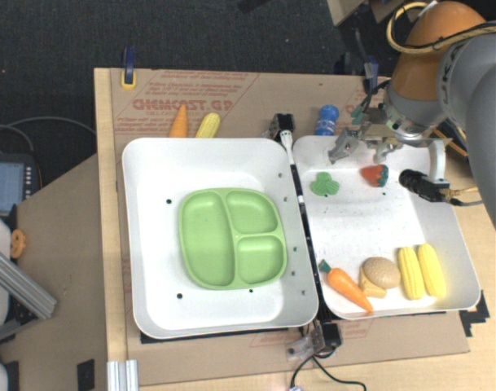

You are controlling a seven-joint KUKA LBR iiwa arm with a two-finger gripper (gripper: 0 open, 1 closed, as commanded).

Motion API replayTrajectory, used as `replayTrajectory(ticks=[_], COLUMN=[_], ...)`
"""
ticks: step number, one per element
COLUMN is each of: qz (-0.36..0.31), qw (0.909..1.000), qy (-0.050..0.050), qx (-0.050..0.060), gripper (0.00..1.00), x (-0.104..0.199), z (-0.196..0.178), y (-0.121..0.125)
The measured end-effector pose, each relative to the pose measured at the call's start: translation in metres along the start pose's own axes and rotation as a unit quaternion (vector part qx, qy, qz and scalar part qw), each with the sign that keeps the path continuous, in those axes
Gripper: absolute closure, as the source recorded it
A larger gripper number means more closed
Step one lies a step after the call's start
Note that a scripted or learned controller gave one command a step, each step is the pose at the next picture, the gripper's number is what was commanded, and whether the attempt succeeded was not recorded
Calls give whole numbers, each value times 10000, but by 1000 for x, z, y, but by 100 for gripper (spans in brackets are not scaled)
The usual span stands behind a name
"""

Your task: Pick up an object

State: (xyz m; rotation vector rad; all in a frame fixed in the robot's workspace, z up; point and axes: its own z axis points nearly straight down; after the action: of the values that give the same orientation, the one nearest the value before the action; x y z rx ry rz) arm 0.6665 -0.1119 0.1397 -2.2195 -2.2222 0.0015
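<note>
My gripper (363, 147) hangs over the far edge of the right bin (357, 218), its fingers spread apart and nothing between them. A red strawberry (375, 174) lies just in front of it, slightly to the right. To the strawberry's left rests a small green leafy piece (325, 186). Along the near side of this bin lie an orange carrot (346, 288), a tan bun (380, 274) and two yellow corn cobs (410, 272) (431, 269).
The left bin (150, 218) holds a green divided plate (231, 237). On the cardboard behind the bins lie a small carrot (178, 122), a yellow piece (207, 125), a black clip (282, 125) and a blue bottle (327, 120).
</note>
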Motion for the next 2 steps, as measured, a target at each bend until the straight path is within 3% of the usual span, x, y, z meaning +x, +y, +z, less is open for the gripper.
replayTrajectory(ticks=[1, 2], qz=[28, -32], qw=[10000, 10000], qy=[55, 13], qx=[27, -29], gripper=[0, 0], x=[-59, 22], z=[57, 55], y=[-32, 2])
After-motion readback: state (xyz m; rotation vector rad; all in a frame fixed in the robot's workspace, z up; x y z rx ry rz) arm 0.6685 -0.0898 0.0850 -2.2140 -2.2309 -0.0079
